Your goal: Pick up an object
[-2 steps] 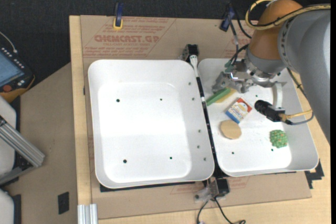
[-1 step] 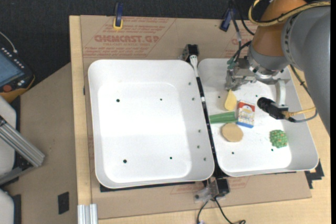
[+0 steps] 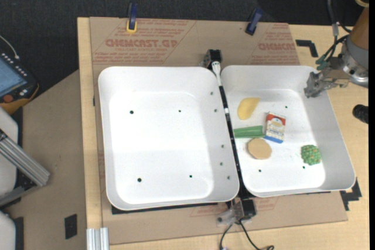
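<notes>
Hovering over the right bin's (image 3: 343,155) far right corner, the claw (image 3: 313,86) is gripping nothing I can see; whether it is open, I cannot tell. Nearest is lying a green knobbly ball (image 3: 311,154), then a tan disc (image 3: 259,149), green stick (image 3: 248,132), small carton (image 3: 275,127), yellow piece (image 3: 247,107).
</notes>
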Robot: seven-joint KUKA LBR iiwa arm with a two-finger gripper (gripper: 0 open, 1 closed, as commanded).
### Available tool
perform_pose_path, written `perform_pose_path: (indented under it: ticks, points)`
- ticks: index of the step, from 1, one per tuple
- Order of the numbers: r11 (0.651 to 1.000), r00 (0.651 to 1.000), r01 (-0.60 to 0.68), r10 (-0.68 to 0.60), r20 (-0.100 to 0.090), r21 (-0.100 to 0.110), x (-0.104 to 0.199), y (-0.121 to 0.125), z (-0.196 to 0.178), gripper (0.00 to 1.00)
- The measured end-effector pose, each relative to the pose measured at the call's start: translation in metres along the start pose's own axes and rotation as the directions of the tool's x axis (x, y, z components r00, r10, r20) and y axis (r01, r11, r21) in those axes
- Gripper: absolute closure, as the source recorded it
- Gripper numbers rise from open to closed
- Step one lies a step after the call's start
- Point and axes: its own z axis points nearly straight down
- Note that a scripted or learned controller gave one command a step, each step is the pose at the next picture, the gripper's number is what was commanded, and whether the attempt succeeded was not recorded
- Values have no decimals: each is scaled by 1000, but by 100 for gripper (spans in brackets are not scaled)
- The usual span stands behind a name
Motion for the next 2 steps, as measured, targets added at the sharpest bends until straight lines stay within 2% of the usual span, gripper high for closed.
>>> perform_pose_path:
  ticks: [1, 2]
  points:
    - [1000, 1000, 5, -5, -10, 10, 20, -122, -71, 100]
    - [1000, 1000, 14, -14, -4, -8, 44, -106, -199, 100]
